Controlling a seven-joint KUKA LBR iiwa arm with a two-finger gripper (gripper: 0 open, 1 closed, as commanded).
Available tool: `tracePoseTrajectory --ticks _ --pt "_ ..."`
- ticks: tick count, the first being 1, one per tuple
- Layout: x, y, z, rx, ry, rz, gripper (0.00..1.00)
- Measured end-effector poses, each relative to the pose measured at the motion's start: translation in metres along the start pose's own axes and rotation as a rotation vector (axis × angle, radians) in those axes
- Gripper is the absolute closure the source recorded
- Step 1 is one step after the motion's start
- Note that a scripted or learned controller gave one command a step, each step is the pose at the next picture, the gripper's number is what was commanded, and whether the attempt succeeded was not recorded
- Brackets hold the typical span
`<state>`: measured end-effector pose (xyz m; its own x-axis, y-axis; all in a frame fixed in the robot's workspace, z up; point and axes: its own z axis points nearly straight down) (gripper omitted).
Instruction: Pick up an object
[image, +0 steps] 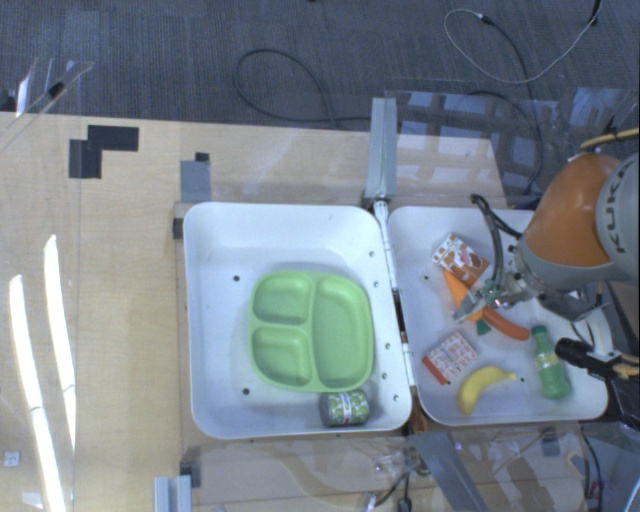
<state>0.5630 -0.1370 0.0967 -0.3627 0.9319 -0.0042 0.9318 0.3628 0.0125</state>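
The right bin (422, 250) holds several small objects. An orange and white carton (460, 257) lies at its back. A red and white packet (451, 356) and a yellow banana (483, 385) lie near its front, and a green bottle (547, 362) lies at its right. An orange carrot (507, 326) lies in the middle. My gripper (482, 303) hangs low over the carrot's left end, reaching in from the right below the orange band (570, 215). Nothing shows as lifted.
The left bin (205, 300) holds a green divided plate (312, 332), with a green can (345, 407) lying at its front edge. A metal divider (381, 150) stands behind the bins. Cables (590, 360) run by the right bin's edge.
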Motion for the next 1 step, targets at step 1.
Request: tracePoseTrajectory --ticks 1 --pt "-0.0204 0.0272 -0.1009 0.01 0.001 0.288 1.0"
